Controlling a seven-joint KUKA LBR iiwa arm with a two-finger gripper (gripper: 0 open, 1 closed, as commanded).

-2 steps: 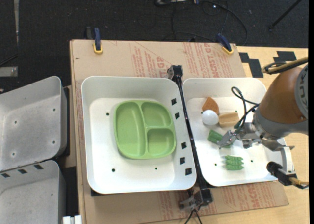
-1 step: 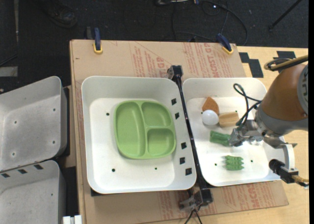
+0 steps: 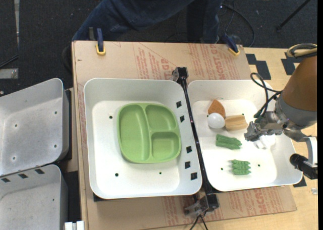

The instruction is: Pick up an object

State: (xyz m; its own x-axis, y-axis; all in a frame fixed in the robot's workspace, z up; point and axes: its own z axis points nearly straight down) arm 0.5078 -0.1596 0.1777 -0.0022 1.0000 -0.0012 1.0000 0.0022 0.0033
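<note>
My fingers (image 3: pixel 256 134) hang low in the right bin (image 3: pixel 282 173); I cannot tell if they are apart. The green toy (image 3: pixel 228 141) lies just beside them, near the white ball (image 3: pixel 216 120).

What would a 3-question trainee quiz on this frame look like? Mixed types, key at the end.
1. True or false: the green divided plate lies in the same bin as the white ball.
2. Multiple choice: the object touching the ball's right side is A) the wooden block, B) the green ridged piece, C) the plate.
3. Which bin is the gripper over?

Key
1. False: the plate is in the left bin; the ball is in the right bin.
2. A.
3. The right bin, near its right side, beside the green toy.
</note>
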